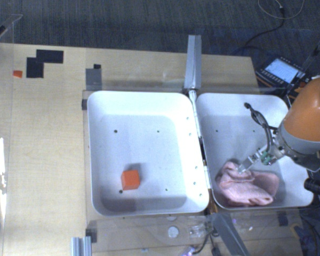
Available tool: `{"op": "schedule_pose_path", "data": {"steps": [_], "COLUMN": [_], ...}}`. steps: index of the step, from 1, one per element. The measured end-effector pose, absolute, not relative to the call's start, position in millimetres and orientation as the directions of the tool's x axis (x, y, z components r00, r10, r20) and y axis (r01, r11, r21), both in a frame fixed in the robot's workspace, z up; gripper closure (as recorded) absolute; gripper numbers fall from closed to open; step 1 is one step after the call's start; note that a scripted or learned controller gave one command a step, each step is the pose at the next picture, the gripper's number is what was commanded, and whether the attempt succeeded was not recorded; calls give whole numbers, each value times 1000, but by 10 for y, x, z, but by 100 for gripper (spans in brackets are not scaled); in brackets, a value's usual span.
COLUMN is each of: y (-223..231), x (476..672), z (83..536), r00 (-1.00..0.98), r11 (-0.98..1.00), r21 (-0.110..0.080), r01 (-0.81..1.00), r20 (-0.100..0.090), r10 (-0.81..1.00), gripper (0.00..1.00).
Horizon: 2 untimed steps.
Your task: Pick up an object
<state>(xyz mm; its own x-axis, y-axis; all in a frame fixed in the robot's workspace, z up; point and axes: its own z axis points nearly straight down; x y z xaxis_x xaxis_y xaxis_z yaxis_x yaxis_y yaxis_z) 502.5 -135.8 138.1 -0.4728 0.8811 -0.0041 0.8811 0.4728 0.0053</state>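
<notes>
Camera view: pincer point(247, 166) touching pink cloth point(248, 185)

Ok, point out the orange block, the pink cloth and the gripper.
orange block point(130, 180), camera view, its top face.
pink cloth point(247, 185), camera view, middle of the bundle.
gripper point(247, 166), camera view, at its fingertips.

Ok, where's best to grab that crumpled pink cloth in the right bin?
Pinch a raised fold of the crumpled pink cloth near its upper-left hump, coming from above. It lies limp in a low, bunched heap in the right white bin, so ridges offer more to nip than flat edges, probably.
</notes>
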Motion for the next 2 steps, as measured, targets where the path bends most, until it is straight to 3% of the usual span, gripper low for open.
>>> {"op": "schedule_pose_path", "data": {"steps": [1,2], "y": [-1068,-1063], "x": [4935,4985], "z": [912,1027], "r00": [-523,-523], "r11": [523,523], "r21": [14,24], "r01": [852,852], "r20": [-15,-21], "r10": [852,852], "gripper": [0,100]}}
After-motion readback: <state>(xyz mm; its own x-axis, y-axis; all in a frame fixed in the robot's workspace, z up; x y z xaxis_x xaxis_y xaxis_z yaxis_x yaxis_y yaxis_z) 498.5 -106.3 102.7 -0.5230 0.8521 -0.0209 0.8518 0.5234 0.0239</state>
